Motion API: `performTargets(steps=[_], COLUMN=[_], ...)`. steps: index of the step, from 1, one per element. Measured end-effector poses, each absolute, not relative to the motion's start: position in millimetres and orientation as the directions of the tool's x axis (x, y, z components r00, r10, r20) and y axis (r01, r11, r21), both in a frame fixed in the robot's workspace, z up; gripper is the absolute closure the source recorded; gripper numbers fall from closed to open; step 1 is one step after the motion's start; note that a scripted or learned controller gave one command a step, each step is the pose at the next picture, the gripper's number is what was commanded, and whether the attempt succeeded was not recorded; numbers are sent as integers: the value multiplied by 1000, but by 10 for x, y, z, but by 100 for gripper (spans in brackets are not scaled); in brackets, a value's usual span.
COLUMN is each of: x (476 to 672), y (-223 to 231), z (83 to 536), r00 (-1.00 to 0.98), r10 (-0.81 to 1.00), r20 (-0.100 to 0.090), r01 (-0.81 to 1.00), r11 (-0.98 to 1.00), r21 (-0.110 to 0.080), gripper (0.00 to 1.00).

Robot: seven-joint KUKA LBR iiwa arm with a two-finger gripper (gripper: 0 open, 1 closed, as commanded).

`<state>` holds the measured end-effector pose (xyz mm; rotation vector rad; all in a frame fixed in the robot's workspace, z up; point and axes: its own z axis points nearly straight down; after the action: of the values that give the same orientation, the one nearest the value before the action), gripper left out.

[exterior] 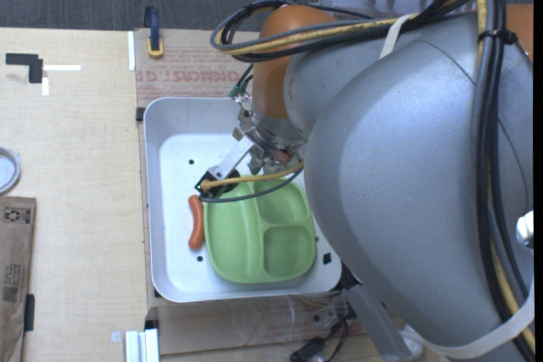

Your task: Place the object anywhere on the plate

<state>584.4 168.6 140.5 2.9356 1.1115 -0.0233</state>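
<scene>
Orange sausage (196, 223) beside green plate (263, 250)

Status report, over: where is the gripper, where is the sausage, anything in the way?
Gripper above upper-left rim of plate. Sausage on bin floor, left of plate, not on it. Nothing seen between them.

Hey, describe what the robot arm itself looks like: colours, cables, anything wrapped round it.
The arm is bulky and rounded, in smooth grey, with an orange band above the wrist. Black and yellow cables loop over it, bound by a white strap. The tool below the band is small and looks like silvery metal.
</scene>
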Motion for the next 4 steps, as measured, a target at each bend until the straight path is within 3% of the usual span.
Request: performTargets(steps=[1,2,3,4], x=[5606,5075,5076,5546], y=[1567,1499,1498,1710], z=[3165,1940,1941,2283], r00=[733,804,804,694], r10=[681,594,594,720], r20=[-7,-8,-8,-6], r01=[681,594,594,720], r11=[-733,-804,-804,-694], r21=[0,-2,-2,-1], gripper=[100,100,0,0])
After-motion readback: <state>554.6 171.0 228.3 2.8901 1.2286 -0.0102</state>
